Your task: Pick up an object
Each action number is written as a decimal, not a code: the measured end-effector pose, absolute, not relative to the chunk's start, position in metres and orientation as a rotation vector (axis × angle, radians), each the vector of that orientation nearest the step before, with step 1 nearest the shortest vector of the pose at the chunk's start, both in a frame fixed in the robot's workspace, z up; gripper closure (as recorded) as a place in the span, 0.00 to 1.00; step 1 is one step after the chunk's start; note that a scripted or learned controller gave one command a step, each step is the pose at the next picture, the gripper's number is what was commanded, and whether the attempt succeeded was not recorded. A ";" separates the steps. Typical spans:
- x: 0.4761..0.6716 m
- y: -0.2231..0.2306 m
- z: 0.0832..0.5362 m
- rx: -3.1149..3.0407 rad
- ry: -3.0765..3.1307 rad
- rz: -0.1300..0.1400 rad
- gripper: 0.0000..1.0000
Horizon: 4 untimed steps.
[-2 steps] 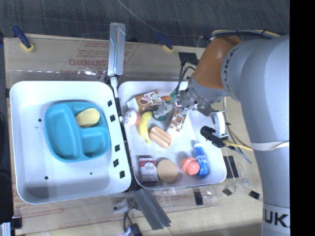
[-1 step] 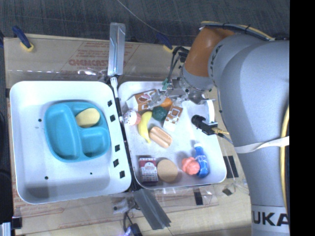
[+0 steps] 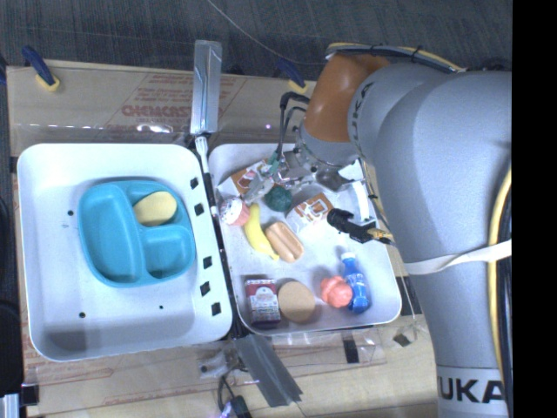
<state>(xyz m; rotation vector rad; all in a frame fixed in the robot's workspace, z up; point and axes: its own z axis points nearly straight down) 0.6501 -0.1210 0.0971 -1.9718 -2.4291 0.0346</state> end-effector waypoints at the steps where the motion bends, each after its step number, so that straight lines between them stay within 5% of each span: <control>1: 0.652 -0.114 0.104 -1.959 -2.442 0.022 1.00; 2: 0.626 -0.141 0.150 -1.855 -2.536 0.001 1.00; 3: 0.626 -0.141 0.159 -1.848 -2.539 0.002 1.00; 4: 0.626 -0.141 0.159 -1.848 -2.538 0.003 0.00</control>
